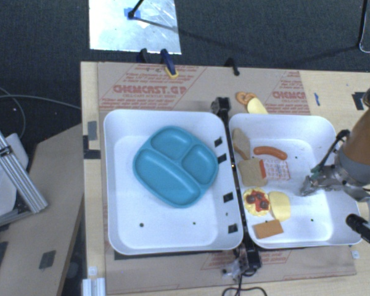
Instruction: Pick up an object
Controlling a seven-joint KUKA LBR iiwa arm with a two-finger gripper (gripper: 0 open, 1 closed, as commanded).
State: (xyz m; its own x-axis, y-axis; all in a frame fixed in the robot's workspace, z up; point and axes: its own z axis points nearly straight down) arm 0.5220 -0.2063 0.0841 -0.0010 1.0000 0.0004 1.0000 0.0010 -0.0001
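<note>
Left white bin (117, 165) holds a blue compartmented plastic plate (176, 165). Right white bin (324, 128) holds toy foods, including a red sausage (270, 152). Gripper (309, 185) low at right; finger state indiscernible.

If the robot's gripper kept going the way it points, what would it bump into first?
Probably the striped white card. The gripper points left across the right bin, with bare floor between them; height is hard to judge.
</note>
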